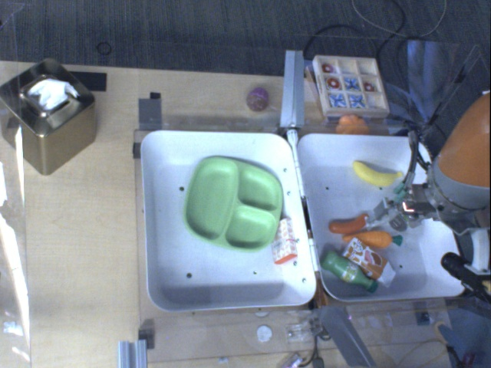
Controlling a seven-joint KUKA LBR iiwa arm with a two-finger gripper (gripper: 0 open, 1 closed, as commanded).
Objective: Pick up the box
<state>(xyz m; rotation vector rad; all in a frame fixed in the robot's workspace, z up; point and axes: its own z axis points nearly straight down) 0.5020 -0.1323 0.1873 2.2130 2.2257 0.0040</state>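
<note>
- On the desk (84, 228) we see two white bins side by side, a left bin (165, 282) and a right bin (437, 278).
- Inside the left bin we see a green tray (234, 202) with three hollows, and a small carton (285, 242) just beside its lower right corner, near the bin's right wall.
- Inside the right bin we see the box (367, 257), orange and white, lying tilted in the lower half; a green bottle (347, 272) lies touching its lower left side.
- Just above the box we see a carrot (374, 239), a sausage (347, 224) to the left of it, and a banana (376, 174) near the bin's top.
- The arm (464, 159) reaches in from the right, and its gripper (393, 215) sits low over the right bin, just above the carrot and near the box.
- We cannot tell how the fingers stand; nothing shows between them.
- Behind the bins we see a tic-tac-toe board (349, 85), and a tissue holder (50, 113) far left.
</note>
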